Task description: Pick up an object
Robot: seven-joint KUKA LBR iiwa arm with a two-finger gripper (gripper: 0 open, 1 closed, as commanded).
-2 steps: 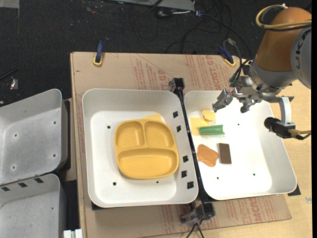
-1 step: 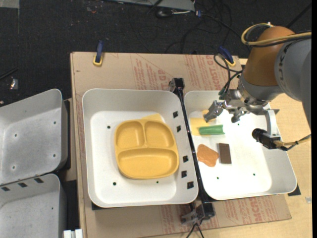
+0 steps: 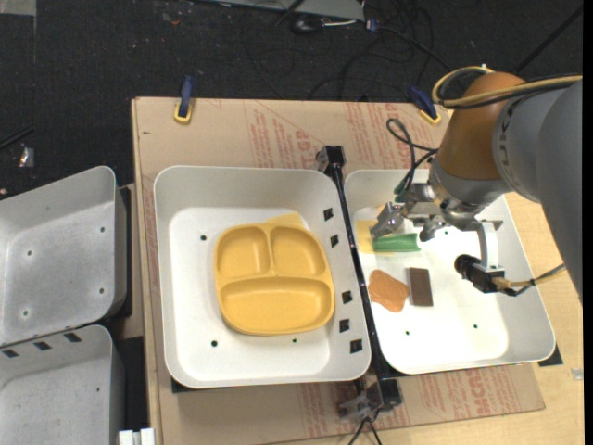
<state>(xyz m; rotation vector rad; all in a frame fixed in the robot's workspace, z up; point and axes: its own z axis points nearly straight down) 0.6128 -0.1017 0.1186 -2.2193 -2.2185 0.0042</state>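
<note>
Brown bench board [image 3: 278, 123] carries two white bins, left bin [image 3: 176, 276] and right bin [image 3: 519, 332], touching side by side.

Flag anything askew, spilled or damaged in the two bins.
Nothing stands out. The yellow divided tray lies flat in the left bin; the orange piece, brown block and green item lie loose in the right bin.

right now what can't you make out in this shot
- Pincer: in the camera view the arm's wrist covers it, so its opening cannot be read.
- Green object: its upper edge runs under the pincer; contact cannot be judged.
- Yellow item by the right bin's left wall: mostly hidden by the green object and the divider.
- Dark brown block: too small to identify.
</note>
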